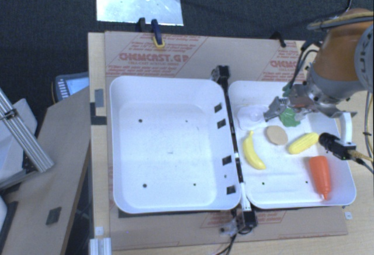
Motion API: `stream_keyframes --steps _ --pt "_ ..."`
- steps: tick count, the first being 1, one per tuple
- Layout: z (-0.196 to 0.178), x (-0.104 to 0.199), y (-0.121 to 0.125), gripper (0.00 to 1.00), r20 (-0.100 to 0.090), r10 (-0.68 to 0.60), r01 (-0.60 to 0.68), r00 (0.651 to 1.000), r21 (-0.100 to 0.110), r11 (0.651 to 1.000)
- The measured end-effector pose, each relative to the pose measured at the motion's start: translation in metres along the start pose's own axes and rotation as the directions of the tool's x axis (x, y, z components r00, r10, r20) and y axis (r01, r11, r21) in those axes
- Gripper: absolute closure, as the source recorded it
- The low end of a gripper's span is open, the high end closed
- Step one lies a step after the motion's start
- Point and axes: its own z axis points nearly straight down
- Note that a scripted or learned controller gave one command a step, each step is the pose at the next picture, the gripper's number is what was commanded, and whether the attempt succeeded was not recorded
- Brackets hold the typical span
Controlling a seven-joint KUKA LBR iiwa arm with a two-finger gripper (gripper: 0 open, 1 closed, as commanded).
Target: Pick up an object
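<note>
The right bin (280, 186) holds several small objects. A green piece (290, 119) lies near its back. In front of it are a tan oval piece (277, 135) and a yellow corn-like piece (303, 142). A banana (253, 152) lies by the divider, and an orange carrot (319, 176) is at the front right. A clear white cup (252, 115) lies at the back left. My gripper (287, 109) hangs low, right over the green piece, and partly hides its top.
The left bin (169, 148) sits beside the right one, with black clips (227, 160) along the shared wall. The arm's grey and orange body (345, 55) overhangs the right bin's back right corner. A black cable fitting (334, 145) lies near the corn-like piece.
</note>
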Motion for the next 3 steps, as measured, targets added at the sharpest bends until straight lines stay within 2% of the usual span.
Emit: stream_keyframes --steps 1,2,3 --pt "0.010 0.061 -0.061 0.00 -0.002 -0.004 0.004 1.000 0.005 1.000" --pt "0.010 0.087 -0.058 0.00 -0.001 -0.004 0.004 1.000 -0.001 1.000" --pt "-0.003 0.033 -0.042 0.00 0.001 0.002 -0.002 1.000 -0.003 1.000"
